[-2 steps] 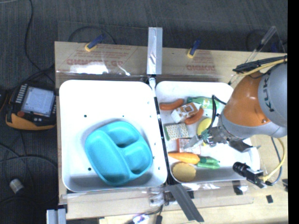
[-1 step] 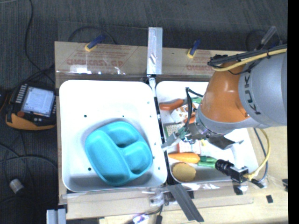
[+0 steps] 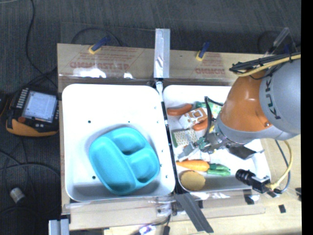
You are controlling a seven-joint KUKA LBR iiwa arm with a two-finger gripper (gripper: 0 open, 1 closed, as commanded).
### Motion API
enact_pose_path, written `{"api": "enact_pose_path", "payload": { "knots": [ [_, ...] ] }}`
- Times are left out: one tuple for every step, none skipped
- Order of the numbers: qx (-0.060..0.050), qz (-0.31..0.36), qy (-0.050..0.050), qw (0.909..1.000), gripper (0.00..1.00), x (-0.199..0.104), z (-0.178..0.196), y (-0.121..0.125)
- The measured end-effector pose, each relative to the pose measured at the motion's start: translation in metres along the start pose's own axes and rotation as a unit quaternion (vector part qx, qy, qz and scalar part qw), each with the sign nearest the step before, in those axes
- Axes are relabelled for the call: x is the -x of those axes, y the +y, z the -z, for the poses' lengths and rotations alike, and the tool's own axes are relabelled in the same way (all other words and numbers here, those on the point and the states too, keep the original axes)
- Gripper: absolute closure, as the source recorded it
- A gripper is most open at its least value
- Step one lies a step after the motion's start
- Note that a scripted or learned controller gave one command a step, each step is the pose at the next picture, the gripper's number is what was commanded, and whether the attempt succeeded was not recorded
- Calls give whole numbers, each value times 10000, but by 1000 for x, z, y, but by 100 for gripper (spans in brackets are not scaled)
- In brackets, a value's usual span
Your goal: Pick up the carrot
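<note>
The gripper (image 3: 208, 145), its opening indeterminable, hangs above the carrot (image 3: 193, 165) near the right bin's (image 3: 264, 160) front edge, where crowding neighbours risk a misgrasp

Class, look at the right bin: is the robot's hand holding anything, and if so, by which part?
It cannot be told. The hand hangs low over the clutter just above the carrot, which lies on the floor of the right bin.

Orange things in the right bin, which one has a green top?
The carrot, lying lengthwise near the bin's front, beside the round brown item. Its green leafy end points right. The orange sausage-like piece at the back has no green.
</note>
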State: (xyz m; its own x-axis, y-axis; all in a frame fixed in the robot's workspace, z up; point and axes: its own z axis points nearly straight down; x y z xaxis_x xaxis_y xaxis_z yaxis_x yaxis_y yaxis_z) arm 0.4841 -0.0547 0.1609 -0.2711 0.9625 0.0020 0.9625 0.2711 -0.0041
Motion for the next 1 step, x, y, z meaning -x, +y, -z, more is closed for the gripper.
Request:
{"api": "enact_pose_path", "payload": {
  "knots": [
    [-5,-1251,-22,9921,0,69,28,38]
  ]
}}
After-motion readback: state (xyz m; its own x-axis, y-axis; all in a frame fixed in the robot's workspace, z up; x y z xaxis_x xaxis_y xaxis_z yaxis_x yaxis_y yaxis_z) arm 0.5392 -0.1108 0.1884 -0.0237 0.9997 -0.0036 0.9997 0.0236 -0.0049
